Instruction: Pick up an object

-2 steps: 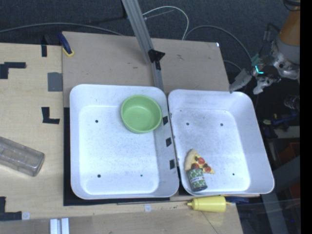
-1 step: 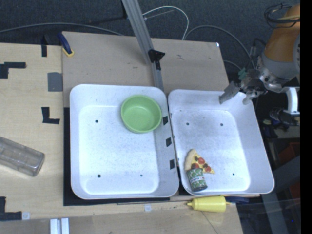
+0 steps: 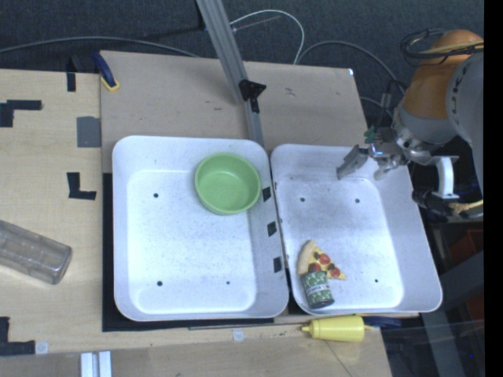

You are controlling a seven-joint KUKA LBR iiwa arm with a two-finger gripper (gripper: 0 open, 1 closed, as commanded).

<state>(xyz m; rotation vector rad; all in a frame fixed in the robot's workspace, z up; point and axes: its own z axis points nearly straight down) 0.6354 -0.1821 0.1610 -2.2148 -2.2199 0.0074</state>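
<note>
Pizza slice (image 3: 320, 258) points up-left, can (image 3: 317, 287) below.

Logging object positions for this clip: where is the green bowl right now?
The green bowl sits in the left bin, at its upper right corner, beside the divide with the right bin.

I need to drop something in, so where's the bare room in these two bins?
Left bin: bare below the green bowl. Right bin: bare middle, between gripper and pizza slice. Crowded: its front-left corner, with green can.
</note>
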